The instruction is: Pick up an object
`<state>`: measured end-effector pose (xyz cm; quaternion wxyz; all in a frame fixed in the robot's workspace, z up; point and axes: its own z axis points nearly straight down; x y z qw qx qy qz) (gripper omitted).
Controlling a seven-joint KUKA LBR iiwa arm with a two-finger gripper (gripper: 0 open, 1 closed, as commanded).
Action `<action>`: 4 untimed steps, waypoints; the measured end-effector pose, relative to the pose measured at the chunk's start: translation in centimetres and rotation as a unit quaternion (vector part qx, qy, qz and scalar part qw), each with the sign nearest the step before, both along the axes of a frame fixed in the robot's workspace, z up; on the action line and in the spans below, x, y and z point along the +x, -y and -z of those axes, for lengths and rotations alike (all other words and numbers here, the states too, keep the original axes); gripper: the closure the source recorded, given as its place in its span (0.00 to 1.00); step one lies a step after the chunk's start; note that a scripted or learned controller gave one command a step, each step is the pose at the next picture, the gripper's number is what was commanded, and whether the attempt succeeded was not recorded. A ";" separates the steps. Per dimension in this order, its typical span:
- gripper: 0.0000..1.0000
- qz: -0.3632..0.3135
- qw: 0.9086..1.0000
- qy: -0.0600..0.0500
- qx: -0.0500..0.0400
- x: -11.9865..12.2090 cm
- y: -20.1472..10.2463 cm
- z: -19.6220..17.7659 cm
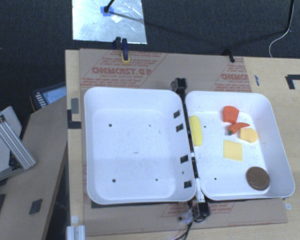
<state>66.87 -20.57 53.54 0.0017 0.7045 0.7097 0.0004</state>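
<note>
Bins sit side by side on a cardboard sheet [200, 69] printed with red lettering, the left bin [97, 101] and the right bin [277, 134] meeting along a seam lined with small black clips [179, 128]. All the loose objects lie in the right bin. A yellow corn-like piece [195, 130] lies lengthwise just beside the seam wall. Toward the far side sits an orange piece [230, 113], with a smaller orange bit [236, 128] just below it; whether the two touch is hard to tell. A yellow-orange block [248, 134] lies just beside that bit, and a flat yellow square [233, 150] lies nearer the middle of the bin floor, apart from the corn-like piece. A brown disc [258, 178] rests near the bin's near right corner, close to the wall. Around the bench, a shiny foil square [109, 14] bearing a scrap of blue tape [106, 10] lies on the dark floor beyond. A blue and yellow clamp [124, 50] grips the sheet's far edge. An aluminium bar [10, 139] slants at the left.
</note>
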 end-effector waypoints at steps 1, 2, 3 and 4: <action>1.00 0.000 1.000 0.000 0.000 0.0 0.0 0.0; 1.00 0.000 1.000 0.000 0.000 0.0 0.0 0.0; 1.00 0.000 1.000 0.000 0.000 0.0 0.0 0.0; 1.00 0.000 1.000 0.000 0.000 0.0 0.0 0.0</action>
